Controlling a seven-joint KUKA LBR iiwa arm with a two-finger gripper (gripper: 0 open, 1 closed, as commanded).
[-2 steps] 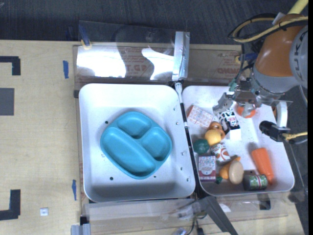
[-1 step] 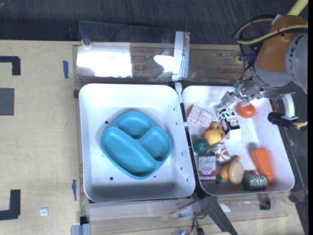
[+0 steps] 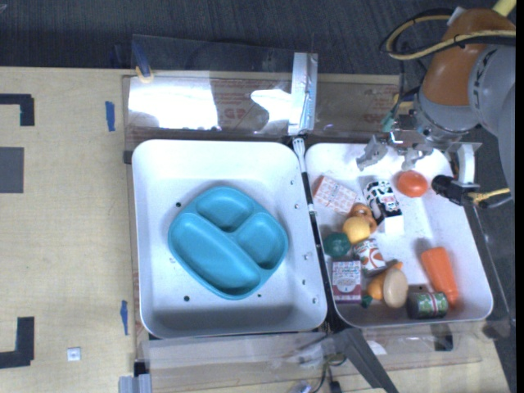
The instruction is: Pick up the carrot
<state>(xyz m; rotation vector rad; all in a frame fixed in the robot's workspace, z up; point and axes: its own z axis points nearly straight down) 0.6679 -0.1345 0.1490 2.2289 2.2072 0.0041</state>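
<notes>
Holding carrot [image 3: 440,273], misc toys: right bin [image 3: 479,244].

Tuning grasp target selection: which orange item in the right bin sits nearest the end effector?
The round orange-red ball, just below the end effector at the bin's top. The carrot, long and tapered, lies farther down by the right wall.

Robot lab: arm [image 3: 479,72] over bench [image 3: 65,219] with 2 white bins [image 3: 155,170], tape marks [image 3: 109,115], loose cables [image 3: 409,35]
</notes>
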